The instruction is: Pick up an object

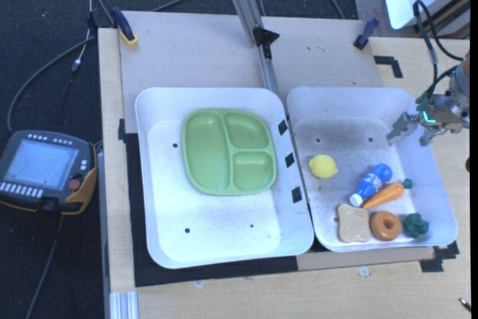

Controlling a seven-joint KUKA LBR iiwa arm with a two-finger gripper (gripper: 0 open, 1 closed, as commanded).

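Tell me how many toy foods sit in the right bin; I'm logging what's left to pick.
6. Lemon alone mid-bin; bottle and carrot beside each other; bread, donut and broccoli along the near edge.

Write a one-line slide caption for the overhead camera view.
Gripper hovers at the right bin's far edge, above lemon, bottle, carrot, toast, donut and broccoli; green plate sits left.

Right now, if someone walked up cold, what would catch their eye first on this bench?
Probably the green divided plate, alone in the left bin. Next, the bright toy food crowded into the right bin's near corner: a lemon, blue bottle, carrot, bread slice, donut and broccoli.
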